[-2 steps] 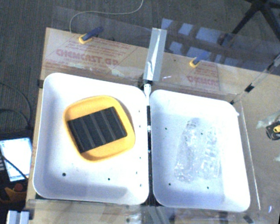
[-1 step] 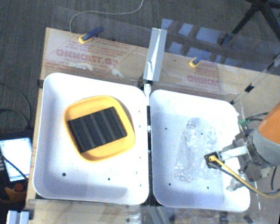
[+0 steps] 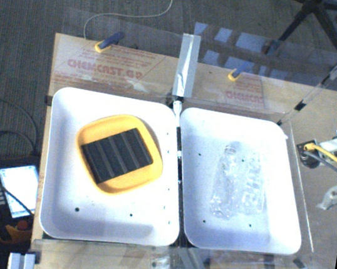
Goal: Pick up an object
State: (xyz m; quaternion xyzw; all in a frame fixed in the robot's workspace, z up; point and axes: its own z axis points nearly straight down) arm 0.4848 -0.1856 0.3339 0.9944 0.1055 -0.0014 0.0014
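Left bin [image 3: 49,207]: we see a yellow pad [image 3: 121,153] with a black ribbed top, lying near the middle, tilted | Right bin [image 3: 279,237]: we see a clear bottle [image 3: 240,183] lying flat in the middle | Pincer: we cannot tell its state | Tabletop [image 3: 128,70]: carries both bins side by side

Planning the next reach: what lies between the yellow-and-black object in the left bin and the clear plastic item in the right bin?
In the camera view, between the yellow-and-black object and the clear plastic item lie bare white bin floor and the two bins' adjoining rims.
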